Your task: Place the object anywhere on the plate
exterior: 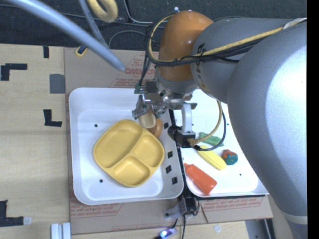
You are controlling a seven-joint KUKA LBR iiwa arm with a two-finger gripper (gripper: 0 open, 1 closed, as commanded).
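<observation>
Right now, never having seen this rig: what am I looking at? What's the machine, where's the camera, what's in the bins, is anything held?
The big grey shape with the orange band is a robot arm reaching in from the right. The single camera is fixed above the bench, looking down at a slant.

Two shallow white bins sit side by side. The left bin holds a yellow divided plate. The right bin holds toy food: an orange-red piece, a yellow corn cob, something green and a small teal and orange item.

The gripper hangs over the plate's upper right rim. A small tan-brown object sits right at its tip, but I cannot tell from this angle whether it is actually gripped.
</observation>
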